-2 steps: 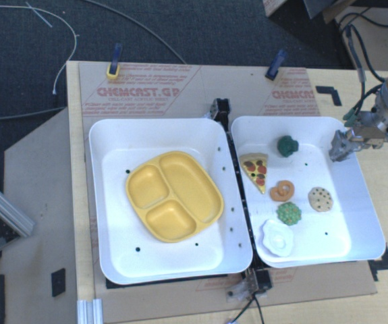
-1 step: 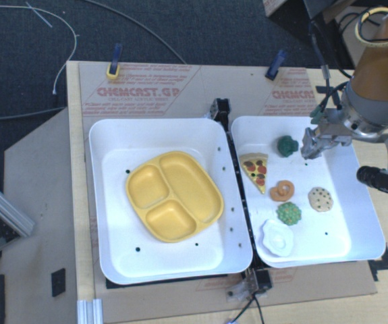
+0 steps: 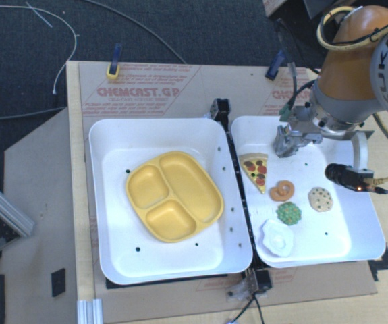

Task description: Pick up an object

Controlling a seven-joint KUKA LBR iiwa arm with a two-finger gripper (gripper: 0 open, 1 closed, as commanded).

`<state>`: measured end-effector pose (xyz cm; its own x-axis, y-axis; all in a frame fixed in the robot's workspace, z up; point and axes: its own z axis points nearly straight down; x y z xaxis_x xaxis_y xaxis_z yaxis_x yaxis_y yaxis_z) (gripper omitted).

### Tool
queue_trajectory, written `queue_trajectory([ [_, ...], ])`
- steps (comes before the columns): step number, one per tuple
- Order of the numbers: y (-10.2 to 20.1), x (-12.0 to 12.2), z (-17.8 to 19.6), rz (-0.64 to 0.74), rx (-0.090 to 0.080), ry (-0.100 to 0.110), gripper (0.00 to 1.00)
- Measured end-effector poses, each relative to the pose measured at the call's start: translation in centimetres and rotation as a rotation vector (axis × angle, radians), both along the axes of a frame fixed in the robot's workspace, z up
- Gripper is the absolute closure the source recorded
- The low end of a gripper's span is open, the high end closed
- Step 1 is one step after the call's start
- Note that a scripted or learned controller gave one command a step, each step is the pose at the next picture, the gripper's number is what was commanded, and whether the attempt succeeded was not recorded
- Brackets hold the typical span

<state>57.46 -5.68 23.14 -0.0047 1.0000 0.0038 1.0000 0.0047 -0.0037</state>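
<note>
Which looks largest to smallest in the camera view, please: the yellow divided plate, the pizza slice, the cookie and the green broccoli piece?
1. Yellow divided plate, by far.
2. Pizza slice.
3. Cookie and green broccoli piece: these look alike, so I would not rank them.

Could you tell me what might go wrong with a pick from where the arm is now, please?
1. The claw hangs close to the right bin's back wall; descending there could strike the rim.
2. The pizza slice, donut, broccoli and fried egg lie close together, so a grasp may nudge a neighbour.
3. These flat toys, like the cookie, may slip free.
</note>
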Motion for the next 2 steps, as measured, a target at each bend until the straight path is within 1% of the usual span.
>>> queue_trajectory([
  [1, 6.0, 0.9, 0.5, 0.002, -0.002, -0.006, 1.00],
  [2, 11.5, 2.9, -0.6, 0.001, -0.003, -0.006, 1.00],
])
